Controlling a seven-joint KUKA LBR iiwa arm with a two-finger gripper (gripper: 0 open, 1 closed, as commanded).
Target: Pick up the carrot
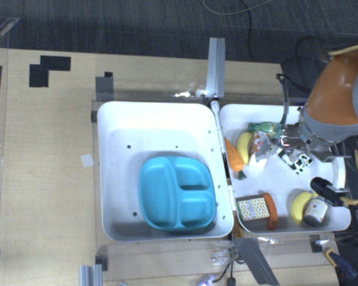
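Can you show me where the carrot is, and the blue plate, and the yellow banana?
carrot (233, 156): camera view, middle of its orange body.
blue plate (178, 190): camera view, the ridge between its compartments.
banana (244, 147): camera view, middle of its yellow side.

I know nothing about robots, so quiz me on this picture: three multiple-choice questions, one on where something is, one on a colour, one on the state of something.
1. Where does the carrot lie?
A. In the left bin, on the tray
B. In the right bin, against its left wall
C. On the bench outside both bins

2. What colour is the divided tray in the left bin?
A. Red
B. Light blue
C. Black

3. What is the carrot's state?
A. Lying in the bin, apart from the gripper
B. Lifted high above the bench
C. Resting on the tray

Answers:
1 B, it rests by the wall between the bins.
2 B, the tray is light blue.
3 A, the gripper hangs further right.
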